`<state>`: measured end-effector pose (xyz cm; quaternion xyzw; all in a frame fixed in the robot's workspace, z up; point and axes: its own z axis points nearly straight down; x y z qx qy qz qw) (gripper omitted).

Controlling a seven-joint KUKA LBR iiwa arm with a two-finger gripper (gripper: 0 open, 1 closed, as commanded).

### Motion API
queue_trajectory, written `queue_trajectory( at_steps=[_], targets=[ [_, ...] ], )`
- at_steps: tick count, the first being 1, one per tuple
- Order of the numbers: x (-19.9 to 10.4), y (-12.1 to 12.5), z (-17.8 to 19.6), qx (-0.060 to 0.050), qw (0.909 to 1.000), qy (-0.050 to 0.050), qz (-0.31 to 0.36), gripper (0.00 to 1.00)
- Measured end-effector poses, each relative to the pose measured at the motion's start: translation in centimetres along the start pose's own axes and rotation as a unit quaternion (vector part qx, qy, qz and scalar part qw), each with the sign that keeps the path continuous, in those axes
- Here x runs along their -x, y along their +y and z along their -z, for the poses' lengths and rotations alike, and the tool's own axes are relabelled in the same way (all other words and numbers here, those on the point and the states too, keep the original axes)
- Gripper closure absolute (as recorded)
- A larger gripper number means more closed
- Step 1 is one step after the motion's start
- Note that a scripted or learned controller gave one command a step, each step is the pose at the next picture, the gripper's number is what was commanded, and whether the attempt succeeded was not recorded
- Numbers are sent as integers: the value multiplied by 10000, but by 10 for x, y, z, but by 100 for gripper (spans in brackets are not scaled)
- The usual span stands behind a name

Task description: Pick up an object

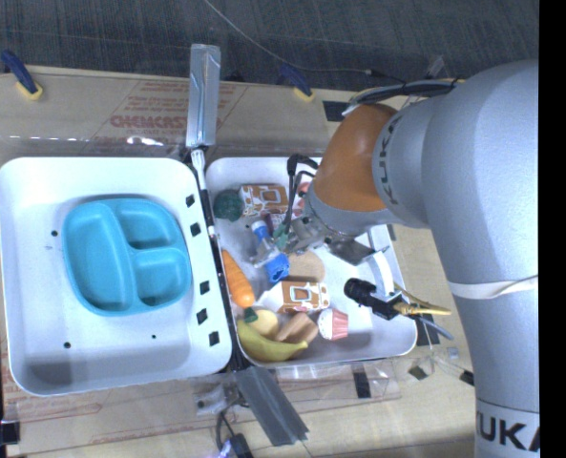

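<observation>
One fixed camera looks down slantwise over both white bins (pixel 15 256).

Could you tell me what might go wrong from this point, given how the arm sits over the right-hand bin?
The toys in the right white bin lie packed together: the orange carrot, yellow banana and small blue block are close neighbours, so a grasp could catch two or nudge one aside. The grey arm with the orange band hides the gripper's surroundings, so a miss would be hard to spot.
</observation>
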<state>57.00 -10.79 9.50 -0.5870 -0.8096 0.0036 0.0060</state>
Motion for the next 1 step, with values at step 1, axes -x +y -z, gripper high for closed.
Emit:
queue_trajectory(
  at_steps=[1],
  targets=[
    [-30,57,96,49,9962,-14,-869,100]
  ],
)
